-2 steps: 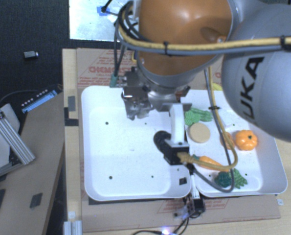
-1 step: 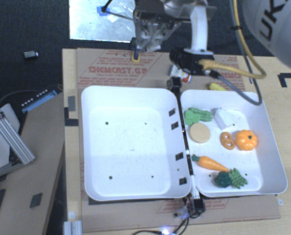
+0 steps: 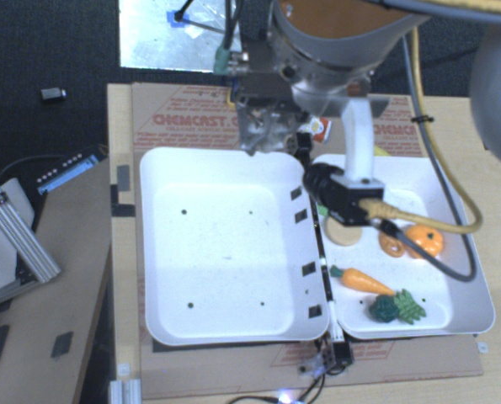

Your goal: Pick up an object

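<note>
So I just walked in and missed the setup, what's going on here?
A grey robot arm reaches over two white bins to pick something up. Its gripper hangs above the far edge of the left bin, with nothing seen between its fingers. The toy carrot, the orange, a green vegetable and a tan disc lie in the right bin.

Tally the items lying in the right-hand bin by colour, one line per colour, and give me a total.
Orange: 2, the toy carrot and the round orange fruit
Green: 1, the leafy green toy
Tan: 2, the flat round disc and the small ring-shaped piece
Total: 5. Anything hidden under the arm is not counted.
</note>
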